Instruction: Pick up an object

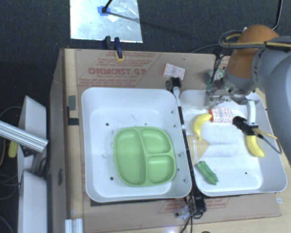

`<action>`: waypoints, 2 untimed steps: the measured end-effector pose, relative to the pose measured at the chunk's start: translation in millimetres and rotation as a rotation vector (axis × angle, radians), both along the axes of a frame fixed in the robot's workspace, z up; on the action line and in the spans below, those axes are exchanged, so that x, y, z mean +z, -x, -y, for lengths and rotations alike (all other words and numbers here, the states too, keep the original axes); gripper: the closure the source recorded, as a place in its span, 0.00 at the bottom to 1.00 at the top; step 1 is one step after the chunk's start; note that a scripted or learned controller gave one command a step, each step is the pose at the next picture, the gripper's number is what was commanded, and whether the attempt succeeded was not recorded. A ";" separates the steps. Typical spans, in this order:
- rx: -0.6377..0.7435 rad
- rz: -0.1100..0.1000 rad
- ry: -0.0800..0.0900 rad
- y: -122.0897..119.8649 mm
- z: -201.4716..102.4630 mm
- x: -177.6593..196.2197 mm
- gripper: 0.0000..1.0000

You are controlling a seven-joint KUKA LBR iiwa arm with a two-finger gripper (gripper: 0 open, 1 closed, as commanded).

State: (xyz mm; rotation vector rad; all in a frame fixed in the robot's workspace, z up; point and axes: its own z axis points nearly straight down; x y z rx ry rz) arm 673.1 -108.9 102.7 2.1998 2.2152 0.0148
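Two bananas by gripper point(214, 97): near banana point(201, 124) just beside it, on camera side; far banana point(254, 146) well apart. Near banana likely light, stiff, slick, curved; take across middle, may roll. Gripper open or closed: cannot tell.

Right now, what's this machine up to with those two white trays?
A grey robot arm reaches in from the right. Its end effector sits at the far end of the right bin, close to a yellow banana and a small red-and-white packet. I can't see it holding anything. A second banana and a green vegetable-like piece lie in that same bin. The left bin holds a green divided plate.
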 end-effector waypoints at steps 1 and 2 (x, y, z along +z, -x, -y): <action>0.001 -0.001 0.000 0.2 -0.1 -0.4 0.00; -0.002 -0.018 -0.007 3.8 -17.4 6.7 0.00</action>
